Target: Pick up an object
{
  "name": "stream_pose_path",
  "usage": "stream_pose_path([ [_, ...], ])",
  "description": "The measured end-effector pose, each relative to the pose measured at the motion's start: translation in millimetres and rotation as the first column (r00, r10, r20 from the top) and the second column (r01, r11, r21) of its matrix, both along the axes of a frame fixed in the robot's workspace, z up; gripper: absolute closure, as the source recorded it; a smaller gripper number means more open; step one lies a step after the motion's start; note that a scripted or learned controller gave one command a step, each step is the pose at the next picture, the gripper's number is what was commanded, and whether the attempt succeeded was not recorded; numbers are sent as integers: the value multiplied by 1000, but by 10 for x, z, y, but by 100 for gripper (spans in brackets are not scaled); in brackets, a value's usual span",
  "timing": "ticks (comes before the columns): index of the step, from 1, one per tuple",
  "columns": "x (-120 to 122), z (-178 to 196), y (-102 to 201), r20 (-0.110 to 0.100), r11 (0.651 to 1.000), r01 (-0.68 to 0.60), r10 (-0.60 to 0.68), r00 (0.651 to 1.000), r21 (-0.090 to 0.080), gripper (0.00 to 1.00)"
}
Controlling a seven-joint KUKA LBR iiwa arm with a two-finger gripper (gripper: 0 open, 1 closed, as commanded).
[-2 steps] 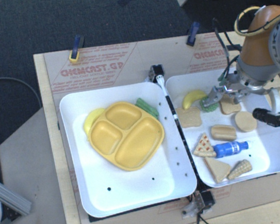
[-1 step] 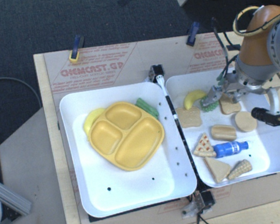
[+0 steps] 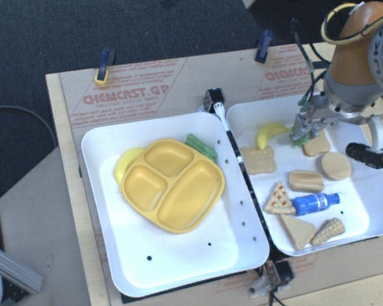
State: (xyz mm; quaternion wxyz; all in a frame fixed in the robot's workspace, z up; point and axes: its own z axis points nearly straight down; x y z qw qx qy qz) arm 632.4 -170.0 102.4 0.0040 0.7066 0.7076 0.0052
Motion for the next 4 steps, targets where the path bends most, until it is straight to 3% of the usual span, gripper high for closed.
stream_pose_path([
  [2, 51, 1191, 15, -4, 1000, 0, 0, 1000, -5, 100],
  [4, -618, 1249, 822, -17, 1000, -2, 2, 1000, 1, 100],
])
